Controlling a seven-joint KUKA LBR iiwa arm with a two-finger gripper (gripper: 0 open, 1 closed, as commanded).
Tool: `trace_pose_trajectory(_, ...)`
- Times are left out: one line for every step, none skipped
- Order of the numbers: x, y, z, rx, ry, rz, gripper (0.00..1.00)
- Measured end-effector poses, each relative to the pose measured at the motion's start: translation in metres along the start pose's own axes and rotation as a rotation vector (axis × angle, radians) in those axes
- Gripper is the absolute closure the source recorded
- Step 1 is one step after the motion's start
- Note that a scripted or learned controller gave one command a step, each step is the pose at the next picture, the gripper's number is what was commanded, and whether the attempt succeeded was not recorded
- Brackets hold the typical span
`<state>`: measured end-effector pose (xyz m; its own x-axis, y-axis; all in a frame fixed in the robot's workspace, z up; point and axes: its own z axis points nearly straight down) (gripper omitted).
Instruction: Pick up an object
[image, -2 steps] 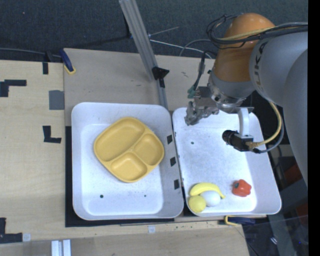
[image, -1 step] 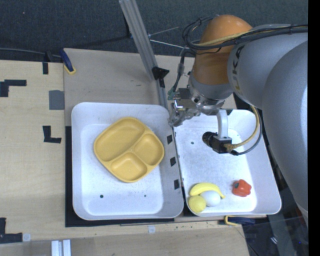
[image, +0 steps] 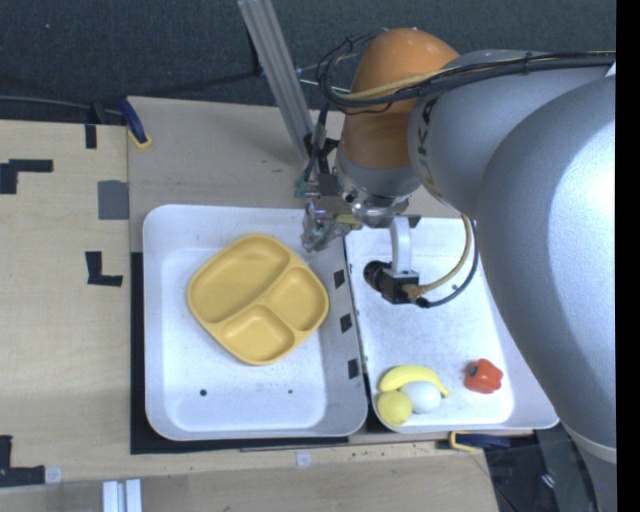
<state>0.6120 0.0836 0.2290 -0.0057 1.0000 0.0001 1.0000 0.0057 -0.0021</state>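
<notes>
Hovering end effector (image: 318, 232) at left bin (image: 160, 300) back-right rim, beside yellow tray (image: 258, 298); finger state unclear.

Single fixed camera above bench (image: 220, 140), looking down at slant on both bins (image: 160, 300), moderately close.

No readable text, labels, numbers; black marks on bench (image: 60, 300) perhaps tape.
</notes>
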Motion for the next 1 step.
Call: trace_pose_trajectory(-0.0027,-0.0001,-0.0009,0.000,-0.002,0.003,0.00)
